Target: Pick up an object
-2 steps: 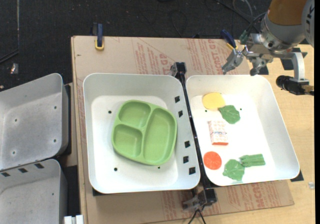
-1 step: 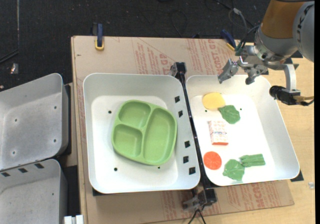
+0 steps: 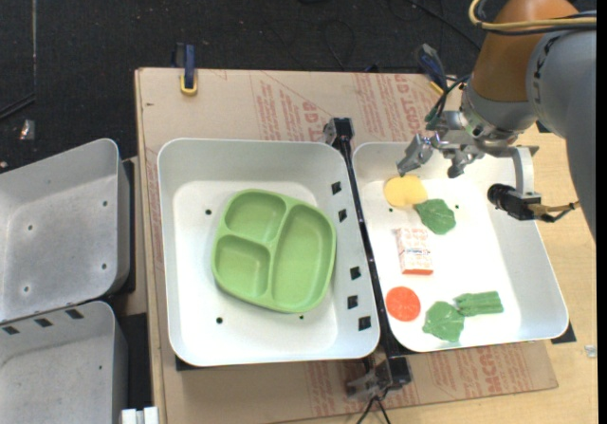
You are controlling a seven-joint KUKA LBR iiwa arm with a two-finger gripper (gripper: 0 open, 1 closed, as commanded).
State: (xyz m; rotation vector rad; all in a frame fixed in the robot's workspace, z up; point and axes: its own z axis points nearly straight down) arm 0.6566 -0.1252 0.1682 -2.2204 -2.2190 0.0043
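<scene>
In the right bin [image 3: 531, 270] lie a yellow lump [image 3: 404, 191], a green leaf-shaped piece [image 3: 436, 214], a white and red packet [image 3: 414, 250], an orange-red disc [image 3: 403, 303], a green blob [image 3: 442, 320] and a green flat block [image 3: 480, 303]. My gripper [image 3: 436, 156] hangs over the bin's far end, just behind and to the right of the yellow lump. Its two fingers [image 3: 412, 158] are spread apart with nothing between them.
The left bin [image 3: 190, 318] holds a green divided plate [image 3: 275, 248]. A black divider with clips [image 3: 356, 223] runs between the bins. A black fitting [image 3: 510, 198] juts from the arm over the right bin's far right. Grey metal trays [image 3: 57, 223] lie off the bench's left.
</scene>
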